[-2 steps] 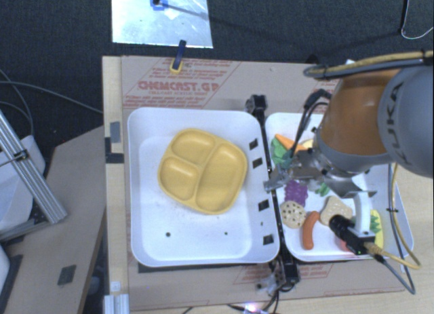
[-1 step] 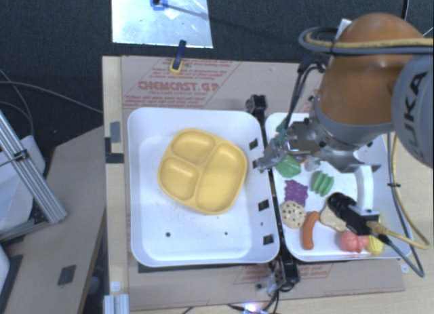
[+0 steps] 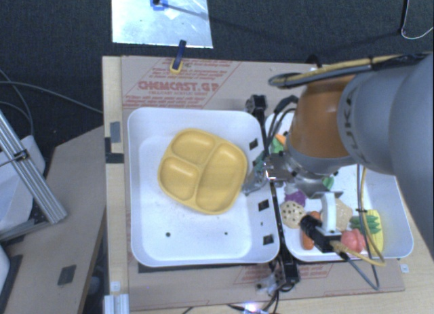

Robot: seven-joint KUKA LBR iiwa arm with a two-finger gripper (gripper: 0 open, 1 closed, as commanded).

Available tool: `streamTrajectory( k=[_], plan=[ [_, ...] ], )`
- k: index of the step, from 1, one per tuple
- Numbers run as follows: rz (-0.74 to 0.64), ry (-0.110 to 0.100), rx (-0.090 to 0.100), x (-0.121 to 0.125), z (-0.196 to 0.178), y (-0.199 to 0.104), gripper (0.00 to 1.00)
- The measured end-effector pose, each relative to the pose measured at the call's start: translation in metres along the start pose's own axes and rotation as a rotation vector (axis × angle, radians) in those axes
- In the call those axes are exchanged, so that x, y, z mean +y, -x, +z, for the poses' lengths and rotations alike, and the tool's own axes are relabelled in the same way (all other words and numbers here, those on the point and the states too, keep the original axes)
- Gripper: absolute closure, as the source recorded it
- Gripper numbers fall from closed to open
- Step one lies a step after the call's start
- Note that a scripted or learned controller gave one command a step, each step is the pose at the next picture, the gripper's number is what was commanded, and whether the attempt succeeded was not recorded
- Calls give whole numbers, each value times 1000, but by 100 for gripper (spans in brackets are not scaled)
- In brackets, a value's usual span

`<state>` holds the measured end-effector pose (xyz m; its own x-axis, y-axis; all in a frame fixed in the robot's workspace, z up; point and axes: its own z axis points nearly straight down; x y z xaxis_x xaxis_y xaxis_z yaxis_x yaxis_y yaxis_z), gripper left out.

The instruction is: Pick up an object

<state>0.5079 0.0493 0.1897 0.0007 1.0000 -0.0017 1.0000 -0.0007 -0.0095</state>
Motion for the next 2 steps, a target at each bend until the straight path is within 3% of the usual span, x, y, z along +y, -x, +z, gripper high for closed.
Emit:
streamTrajectory(
  k=[1,2],
  plan=[
    [-5,11,3,2,-18,-1,100],
    [-9,26,6,-20,-161,-17,100]
  ],
)
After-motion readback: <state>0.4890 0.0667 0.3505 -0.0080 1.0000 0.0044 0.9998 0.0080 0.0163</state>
